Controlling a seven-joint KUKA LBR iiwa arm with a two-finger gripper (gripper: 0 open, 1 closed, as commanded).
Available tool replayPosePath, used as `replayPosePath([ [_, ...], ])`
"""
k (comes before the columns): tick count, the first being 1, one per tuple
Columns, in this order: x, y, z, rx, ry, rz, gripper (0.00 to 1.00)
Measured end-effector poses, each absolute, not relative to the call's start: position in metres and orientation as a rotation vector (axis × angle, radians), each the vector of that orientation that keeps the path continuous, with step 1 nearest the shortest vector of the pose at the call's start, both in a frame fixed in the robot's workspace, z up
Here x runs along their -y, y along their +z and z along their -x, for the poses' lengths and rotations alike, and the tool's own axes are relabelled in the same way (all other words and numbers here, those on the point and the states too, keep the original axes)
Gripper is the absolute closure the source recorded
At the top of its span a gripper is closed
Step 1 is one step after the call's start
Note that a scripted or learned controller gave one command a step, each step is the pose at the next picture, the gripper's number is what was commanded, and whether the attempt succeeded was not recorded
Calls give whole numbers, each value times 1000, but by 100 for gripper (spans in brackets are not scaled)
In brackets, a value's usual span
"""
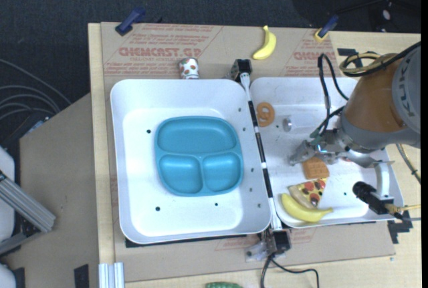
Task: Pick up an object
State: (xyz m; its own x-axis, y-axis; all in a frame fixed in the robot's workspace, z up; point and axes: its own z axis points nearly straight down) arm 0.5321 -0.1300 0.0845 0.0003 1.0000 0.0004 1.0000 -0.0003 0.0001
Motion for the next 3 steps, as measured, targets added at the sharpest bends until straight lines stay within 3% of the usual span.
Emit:
replayPosePath([
  [1,130,94,-532,2221,-2,2224,100],
  [2,90,186,-580,2225,-3,2220,100],
  [3,91,185,-579,2222,0,2220,0],
])
